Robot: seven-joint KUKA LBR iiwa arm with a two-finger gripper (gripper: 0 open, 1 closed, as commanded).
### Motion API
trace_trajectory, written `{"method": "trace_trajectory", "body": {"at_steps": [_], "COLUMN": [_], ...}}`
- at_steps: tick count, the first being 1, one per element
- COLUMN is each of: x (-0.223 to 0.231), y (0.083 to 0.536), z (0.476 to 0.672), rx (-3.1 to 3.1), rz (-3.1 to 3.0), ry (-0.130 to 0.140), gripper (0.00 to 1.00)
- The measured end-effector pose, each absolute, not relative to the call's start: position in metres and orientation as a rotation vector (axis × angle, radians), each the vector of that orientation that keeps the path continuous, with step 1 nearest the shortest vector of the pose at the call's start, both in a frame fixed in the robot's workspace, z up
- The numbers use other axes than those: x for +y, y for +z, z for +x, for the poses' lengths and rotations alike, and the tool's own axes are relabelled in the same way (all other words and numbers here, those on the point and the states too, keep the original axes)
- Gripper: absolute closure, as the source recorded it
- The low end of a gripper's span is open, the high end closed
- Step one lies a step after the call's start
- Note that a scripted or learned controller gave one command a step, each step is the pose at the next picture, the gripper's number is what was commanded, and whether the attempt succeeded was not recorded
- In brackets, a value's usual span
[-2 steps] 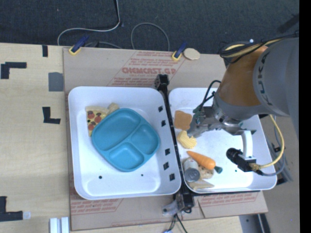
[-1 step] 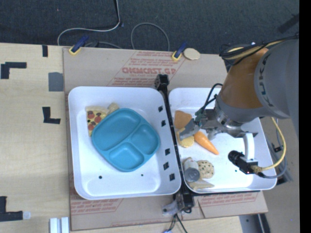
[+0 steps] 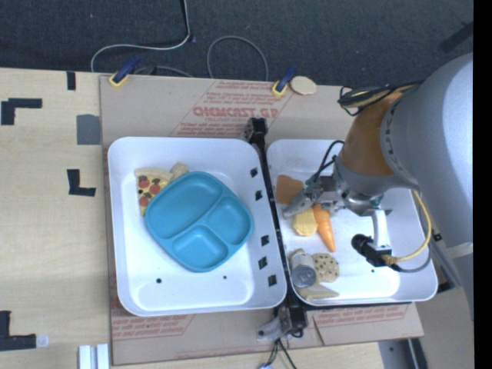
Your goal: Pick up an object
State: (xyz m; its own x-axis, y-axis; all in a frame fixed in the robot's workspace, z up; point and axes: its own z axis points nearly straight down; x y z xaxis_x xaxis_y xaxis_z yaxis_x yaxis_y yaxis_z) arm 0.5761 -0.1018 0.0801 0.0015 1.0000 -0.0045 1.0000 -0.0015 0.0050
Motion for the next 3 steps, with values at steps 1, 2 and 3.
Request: {"method": "trace_trajectory", "body": {"at_steps": [1,2,3], "x": [-0.100,-0.100,-0.095], "y": [0.097,0.096,0.085], "z": [0.576,0.576,0.650], "rx": [2.217,2.218,2.223], "rz": [2.213,2.214,2.215], "ry": [0.003,0.001,0.002], "gripper": [1.00,0.00,0.00]}}
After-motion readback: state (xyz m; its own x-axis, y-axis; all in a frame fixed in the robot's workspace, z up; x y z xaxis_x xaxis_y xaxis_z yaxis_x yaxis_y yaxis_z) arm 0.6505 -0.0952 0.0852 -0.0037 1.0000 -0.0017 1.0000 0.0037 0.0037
